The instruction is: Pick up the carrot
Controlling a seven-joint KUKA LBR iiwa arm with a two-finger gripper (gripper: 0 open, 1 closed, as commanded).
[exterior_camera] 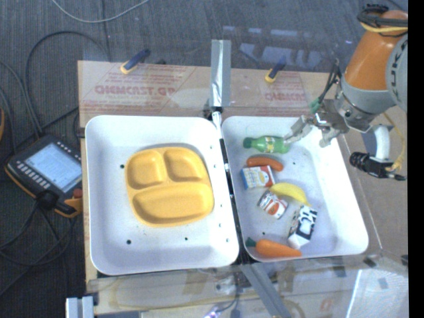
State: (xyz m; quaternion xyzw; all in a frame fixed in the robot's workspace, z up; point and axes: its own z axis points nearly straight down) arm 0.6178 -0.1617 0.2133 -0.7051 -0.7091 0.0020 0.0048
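Observation:
The carrot (277,248), orange with a green stub, lies flat against the near rim of the right bin (348,197). My gripper (310,134) hovers over that bin's far right corner, well away from the carrot. Its two fingers are spread apart, so it is open with nothing between them. One fingertip (294,132) sits just right of the green bottle's cap.
A green bottle (265,144), a red sausage (265,163), a small carton (257,176), a banana (289,192), a can (272,205) and a black-and-white carton (303,225) share the right bin. A yellow divided tray (170,184) fills the left bin (106,197).

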